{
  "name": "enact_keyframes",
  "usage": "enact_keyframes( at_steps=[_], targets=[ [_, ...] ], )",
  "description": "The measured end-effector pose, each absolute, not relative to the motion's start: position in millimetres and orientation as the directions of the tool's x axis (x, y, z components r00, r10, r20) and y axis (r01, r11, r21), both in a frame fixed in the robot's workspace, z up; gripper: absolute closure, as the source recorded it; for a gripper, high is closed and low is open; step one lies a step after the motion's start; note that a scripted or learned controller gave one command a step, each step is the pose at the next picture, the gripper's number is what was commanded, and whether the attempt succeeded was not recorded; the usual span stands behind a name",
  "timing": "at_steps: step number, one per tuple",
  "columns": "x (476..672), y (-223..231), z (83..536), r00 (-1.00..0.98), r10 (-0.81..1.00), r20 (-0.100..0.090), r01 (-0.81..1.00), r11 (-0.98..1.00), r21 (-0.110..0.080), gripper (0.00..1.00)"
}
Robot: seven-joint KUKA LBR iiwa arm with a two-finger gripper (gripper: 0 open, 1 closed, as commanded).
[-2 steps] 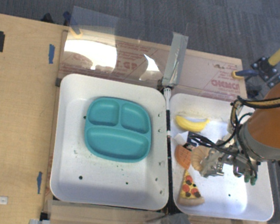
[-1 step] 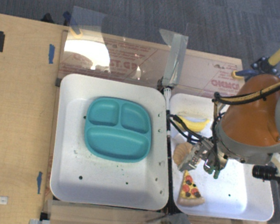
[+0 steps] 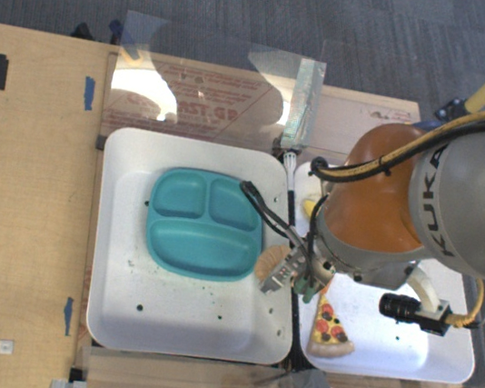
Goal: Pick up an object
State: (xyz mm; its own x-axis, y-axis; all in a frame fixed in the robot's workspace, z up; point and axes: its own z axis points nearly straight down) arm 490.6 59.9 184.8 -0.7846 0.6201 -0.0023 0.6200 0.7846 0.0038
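A teal divided plate [image 3: 202, 224] lies in the left bin [image 3: 113, 305], toward its back. A toy pizza slice [image 3: 331, 328] rests in the right bin [image 3: 445, 361] near its front left corner. My gripper [image 3: 282, 272] hangs over the wall between the two bins, just right of the plate's edge. A small tan object [image 3: 270, 259] sits right at the fingertips, and a bit of green [image 3: 308, 289] shows just beside them. The arm's wrist covers most of the fingers.
The arm's grey body and orange band [image 3: 379, 202] cover much of the right bin. Black cables [image 3: 264, 203] loop out over the plate's right corner. A clear plastic sheet [image 3: 203, 99] lies behind the bins.
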Motion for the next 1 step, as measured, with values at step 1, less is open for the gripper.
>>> enact_keyframes(
  at_steps=[1],
  targets=[
    [515.1,100.1,189.0,-0.534,0.846,-0.001,0.846,0.534,0.002,1.0]
  ],
)
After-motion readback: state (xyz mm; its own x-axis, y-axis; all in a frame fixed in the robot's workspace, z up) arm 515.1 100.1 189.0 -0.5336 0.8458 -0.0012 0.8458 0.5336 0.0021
